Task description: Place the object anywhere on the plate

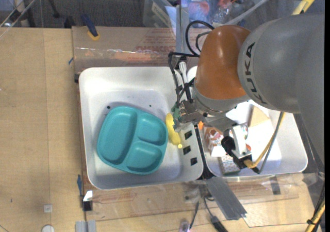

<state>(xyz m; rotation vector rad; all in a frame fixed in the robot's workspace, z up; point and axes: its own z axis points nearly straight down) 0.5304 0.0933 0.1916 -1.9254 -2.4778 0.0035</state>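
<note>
The task is judged to be close to its end but not yet done. The teal plate (116,135), divided into three compartments, is set in the middle of the left bin (103,79), and nothing is seen lying in any of its compartments. The yellow object (173,129), small and curved, is seen at the right edge of the left bin, just beside the plate's right rim and perhaps touching it; whether it is carried above the bin floor or rests on it cannot be told. The gripper (185,125) is placed directly beside the yellow object, under the orange band of the arm (268,66), and is largely hidden by the wrist, so it cannot be told how far open it is or whether anything is held. A few small packets (214,137) are seen in the right bin (294,160), partly covered by the arm. What is left, by this judgement, is a short shift towards the left bin's middle and a release over the plate.
</note>
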